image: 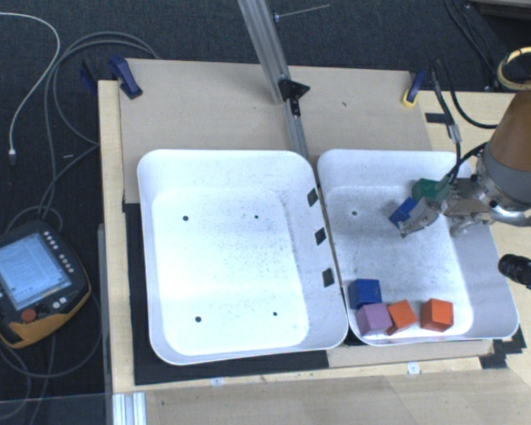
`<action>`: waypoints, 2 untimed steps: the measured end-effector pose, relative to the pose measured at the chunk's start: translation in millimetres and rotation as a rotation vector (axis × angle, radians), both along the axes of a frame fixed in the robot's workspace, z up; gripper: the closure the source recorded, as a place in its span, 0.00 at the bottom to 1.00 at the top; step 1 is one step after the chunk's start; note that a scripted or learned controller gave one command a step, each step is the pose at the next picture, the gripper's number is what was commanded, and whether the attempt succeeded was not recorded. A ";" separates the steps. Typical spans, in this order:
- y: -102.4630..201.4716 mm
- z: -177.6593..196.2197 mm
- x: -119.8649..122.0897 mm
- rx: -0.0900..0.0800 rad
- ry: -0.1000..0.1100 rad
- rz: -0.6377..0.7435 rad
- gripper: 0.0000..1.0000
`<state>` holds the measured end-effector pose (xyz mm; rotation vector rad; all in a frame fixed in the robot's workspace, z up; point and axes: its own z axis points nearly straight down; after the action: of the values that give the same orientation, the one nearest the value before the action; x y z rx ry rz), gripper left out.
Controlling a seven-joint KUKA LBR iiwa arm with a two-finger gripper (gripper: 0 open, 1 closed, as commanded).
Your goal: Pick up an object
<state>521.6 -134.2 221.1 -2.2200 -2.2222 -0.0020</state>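
Nearest the camera, along the near wall of the right-hand shallow white plastic bin (478, 264), four small blocks lie in a cluster. A lilac cube (372, 318) sits at the left of the row, touching an orange cube (402, 316) beside it. A second orange-red cube (437, 313) lies just to the right, slightly apart. A dark blue cube (365, 291) rests just behind the lilac one, touching it.

The left-hand shallow white plastic bin (226, 255) adjoins the right bin along their shared edge, where three small black clips are fitted.

Farther back, over the middle of the right bin, the gripper (416, 222) reaches in from the right on the grey arm (518, 153). A small blue block (404, 211) sits at its tip, with a green piece (427, 189) immediately behind it. Whether the fingers are closed around the blue block cannot be told; the block appears in contact with the gripper end, but the fingers are not clearly resolved.

Both bins rest on the pale wooden counter (212, 104). A slanted aluminium rail (264, 34) rises from its far edge.

On the dark floor to the left lies a handheld control pendant (26, 277) with cables.
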 end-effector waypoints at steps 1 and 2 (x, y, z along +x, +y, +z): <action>-29.8 -68.6 72.4 -0.002 0.001 0.000 0.00; -12.8 -102.1 85.4 -0.007 -0.018 -0.001 0.00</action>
<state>607.0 -147.0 118.9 -2.2332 -2.2341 -0.0135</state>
